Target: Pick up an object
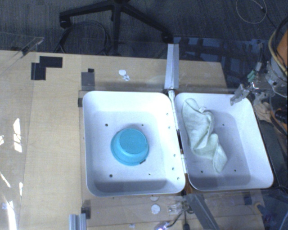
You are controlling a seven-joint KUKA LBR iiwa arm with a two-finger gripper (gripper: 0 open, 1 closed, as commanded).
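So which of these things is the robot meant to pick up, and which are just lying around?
Part of the job:
- blue bowl, upside down in the left bin
- crumpled white cloth in the right bin
- the robot's hand, at the right bin's far right corner

Just lying about:
- black tape marks on the bench
- chair base on the floor behind

Two bins side by side on bench: bowl [130, 146] sits in left bin [96, 179], cloth [202, 134] lies in right bin [252, 177].
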